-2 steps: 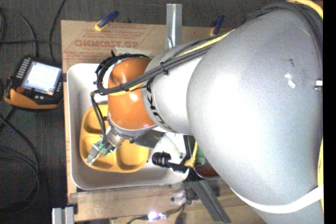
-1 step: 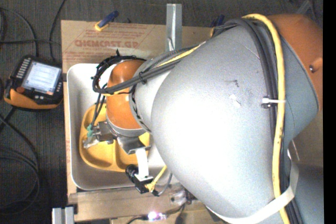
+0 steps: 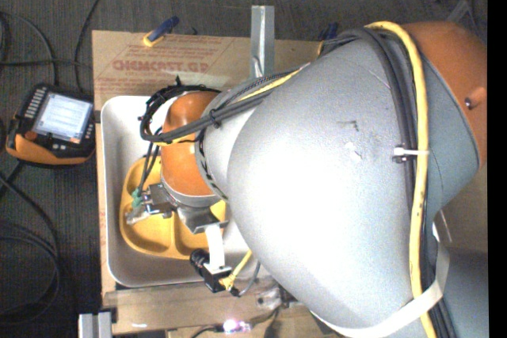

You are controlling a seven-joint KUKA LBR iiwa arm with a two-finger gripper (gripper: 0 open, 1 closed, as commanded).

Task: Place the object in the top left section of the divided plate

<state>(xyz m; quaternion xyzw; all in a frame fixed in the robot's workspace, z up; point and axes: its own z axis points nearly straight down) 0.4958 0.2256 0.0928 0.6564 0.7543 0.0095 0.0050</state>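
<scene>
A yellow divided plate (image 3: 146, 237) lies in the left white bin (image 3: 113, 170). The arm's orange wrist band (image 3: 184, 158) and grey wrist sit directly over the plate and cover most of it. The gripper hangs beneath the wrist and is hidden by it. A small green piece (image 3: 138, 204) shows at the wrist's left edge, over the plate's left part; I cannot tell whether it belongs to an object or to the arm. The plate's sections are mostly hidden.
The arm's big grey body (image 3: 341, 186) covers the right bin and most of the bench. A cardboard sheet (image 3: 170, 63) lies behind the left bin. A teach pendant (image 3: 54, 125) rests on the floor to the left. Black cables loop above the wrist.
</scene>
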